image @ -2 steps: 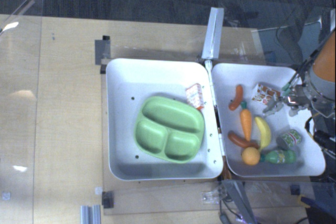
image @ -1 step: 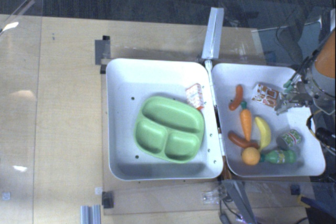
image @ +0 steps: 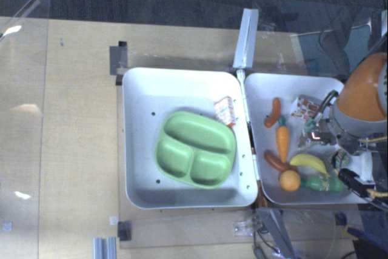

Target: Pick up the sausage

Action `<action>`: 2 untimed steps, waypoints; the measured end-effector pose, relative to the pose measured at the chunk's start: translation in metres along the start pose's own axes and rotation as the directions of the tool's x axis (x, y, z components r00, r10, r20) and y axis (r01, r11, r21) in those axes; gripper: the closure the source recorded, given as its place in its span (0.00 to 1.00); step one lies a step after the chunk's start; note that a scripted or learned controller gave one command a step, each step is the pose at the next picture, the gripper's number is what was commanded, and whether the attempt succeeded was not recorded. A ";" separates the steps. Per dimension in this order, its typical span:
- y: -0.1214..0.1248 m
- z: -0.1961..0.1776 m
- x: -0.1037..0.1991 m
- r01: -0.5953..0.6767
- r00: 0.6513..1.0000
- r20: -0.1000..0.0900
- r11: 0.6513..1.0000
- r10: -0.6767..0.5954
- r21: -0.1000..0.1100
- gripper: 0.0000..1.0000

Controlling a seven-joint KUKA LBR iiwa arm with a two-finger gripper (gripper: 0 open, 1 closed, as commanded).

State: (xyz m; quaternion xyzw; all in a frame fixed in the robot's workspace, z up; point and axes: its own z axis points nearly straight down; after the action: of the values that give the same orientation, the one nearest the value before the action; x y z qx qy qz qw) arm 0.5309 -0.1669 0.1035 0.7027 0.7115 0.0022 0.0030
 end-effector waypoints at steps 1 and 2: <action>0.087 -0.036 -0.032 0.114 0.993 0.001 0.993 -0.114 -0.002 1.00; 0.091 -0.068 -0.031 0.360 0.933 0.002 0.933 -0.360 -0.002 1.00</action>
State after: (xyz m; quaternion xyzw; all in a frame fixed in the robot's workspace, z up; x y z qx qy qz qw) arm 0.6217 -0.1962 0.1719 0.5605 0.8281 0.0017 0.0046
